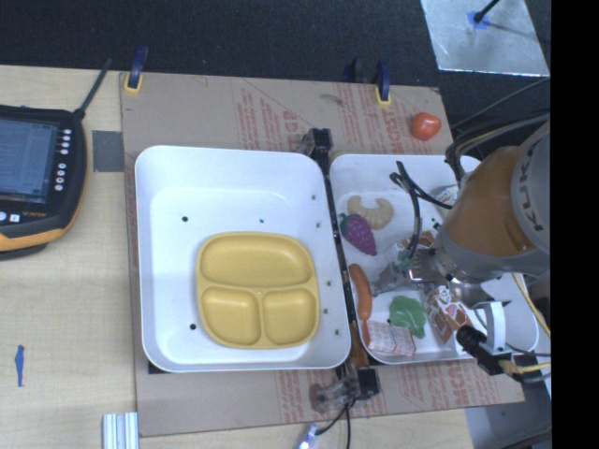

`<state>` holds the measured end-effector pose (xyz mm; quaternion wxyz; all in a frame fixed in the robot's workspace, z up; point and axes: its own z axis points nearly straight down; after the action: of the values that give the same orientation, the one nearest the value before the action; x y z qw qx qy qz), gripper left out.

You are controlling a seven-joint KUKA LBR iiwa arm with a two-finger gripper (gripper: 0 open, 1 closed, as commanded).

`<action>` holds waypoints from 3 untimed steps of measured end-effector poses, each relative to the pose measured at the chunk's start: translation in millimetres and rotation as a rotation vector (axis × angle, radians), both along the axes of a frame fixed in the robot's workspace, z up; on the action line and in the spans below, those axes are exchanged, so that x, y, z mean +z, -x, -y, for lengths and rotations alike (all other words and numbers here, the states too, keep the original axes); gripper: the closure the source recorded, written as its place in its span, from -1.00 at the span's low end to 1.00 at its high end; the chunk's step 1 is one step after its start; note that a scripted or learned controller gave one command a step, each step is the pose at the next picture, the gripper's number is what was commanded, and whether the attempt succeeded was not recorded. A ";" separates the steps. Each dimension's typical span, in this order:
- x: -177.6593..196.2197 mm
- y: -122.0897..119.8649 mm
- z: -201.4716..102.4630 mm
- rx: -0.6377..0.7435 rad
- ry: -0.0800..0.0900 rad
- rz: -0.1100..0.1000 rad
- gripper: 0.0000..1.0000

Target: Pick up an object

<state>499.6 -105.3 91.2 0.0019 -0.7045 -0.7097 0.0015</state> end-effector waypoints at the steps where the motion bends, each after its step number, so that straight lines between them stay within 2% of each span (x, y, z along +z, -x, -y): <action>1: 126.5 -29.8 50.3 -0.002 0.002 0.005 -1.00; 2: 44.6 -156.0 1.8 -0.002 0.000 0.000 -1.00; 3: 69.9 -151.4 99.6 -0.005 0.002 0.003 -1.00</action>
<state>651.0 -204.9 161.1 0.0002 -0.7064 -0.7078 0.0010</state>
